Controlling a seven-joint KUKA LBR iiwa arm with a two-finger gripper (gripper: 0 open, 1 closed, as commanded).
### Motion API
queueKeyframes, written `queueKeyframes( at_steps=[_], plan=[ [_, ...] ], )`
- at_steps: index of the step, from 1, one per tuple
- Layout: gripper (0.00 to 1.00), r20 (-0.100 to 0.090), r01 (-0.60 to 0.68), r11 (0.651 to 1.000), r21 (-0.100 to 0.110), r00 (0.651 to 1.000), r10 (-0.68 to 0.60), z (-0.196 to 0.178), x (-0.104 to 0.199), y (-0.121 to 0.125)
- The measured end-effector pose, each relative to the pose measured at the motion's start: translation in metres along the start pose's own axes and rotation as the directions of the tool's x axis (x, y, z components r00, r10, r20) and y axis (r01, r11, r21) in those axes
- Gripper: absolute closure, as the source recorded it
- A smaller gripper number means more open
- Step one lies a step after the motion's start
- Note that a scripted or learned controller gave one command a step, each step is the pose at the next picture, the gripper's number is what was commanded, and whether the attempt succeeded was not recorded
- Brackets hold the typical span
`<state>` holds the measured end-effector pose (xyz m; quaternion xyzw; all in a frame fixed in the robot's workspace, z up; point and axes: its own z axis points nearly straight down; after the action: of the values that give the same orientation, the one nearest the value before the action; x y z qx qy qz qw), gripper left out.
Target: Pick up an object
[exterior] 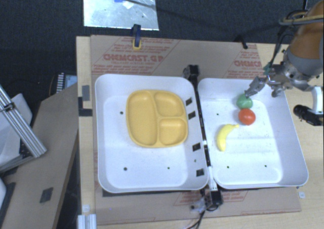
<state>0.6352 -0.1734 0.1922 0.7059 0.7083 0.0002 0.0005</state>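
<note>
Three things lie in the right bin: a green round fruit, a red tomato-like fruit just in front of it, and a yellow banana nearer the middle. My gripper hovers over the bin's far right part, just up and right of the green fruit. It is open, with nothing between its fingers. Its left fingertip is close above the green fruit.
The left bin holds a yellow divided plate. A black divider with clips runs between the bins. The arm's grey and orange wrist comes in over the right bin's far right corner.
</note>
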Motion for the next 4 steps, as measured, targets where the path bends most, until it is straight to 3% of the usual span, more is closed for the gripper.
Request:
queueKeyframes(
  at_steps=[2, 3, 4],
  plan=[
    [0.0, 0.0, 0.004, 1.0, 0.0, 1.0, -0.004, 0.084, 0.008, 0.006],
    [0.0, 0.0, 0.004, 1.0, 0.0, 1.0, -0.004, 0.108, 0.008, 0.007],
    [1.0, 0.001, 0.006, 1.0, -0.002, 1.0, -0.006, 0.096, 0.008, 0.008]
  ],
)
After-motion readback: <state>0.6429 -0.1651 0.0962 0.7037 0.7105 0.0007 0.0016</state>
